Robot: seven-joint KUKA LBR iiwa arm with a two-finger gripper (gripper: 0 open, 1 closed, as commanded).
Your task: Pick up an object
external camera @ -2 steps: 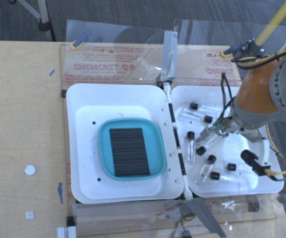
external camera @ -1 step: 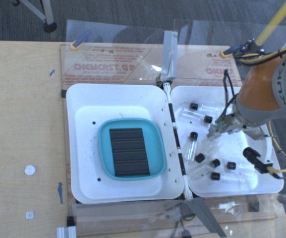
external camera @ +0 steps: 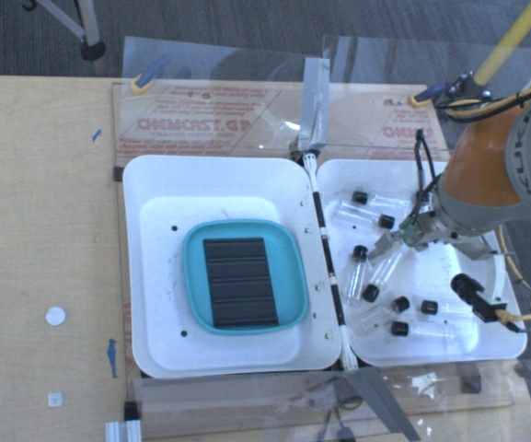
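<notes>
Several clear vials with black caps lie scattered in the right bin (external camera: 486,343). One vial (external camera: 358,265) lies near the bin's left wall, and another vial (external camera: 379,278) slants beside it. My gripper (external camera: 396,242) hangs low over the middle of this bin, just above the upper end of the slanted vial. More vials lie behind it (external camera: 368,198) and in front of it (external camera: 401,305). I see nothing clearly held by the gripper.
The left bin (external camera: 155,201) holds a teal tray (external camera: 288,261) with a black ribbed insert (external camera: 239,282). A divider (external camera: 325,247) separates the two bins. The arm's orange band (external camera: 486,168) rises over the right bin's back right corner.
</notes>
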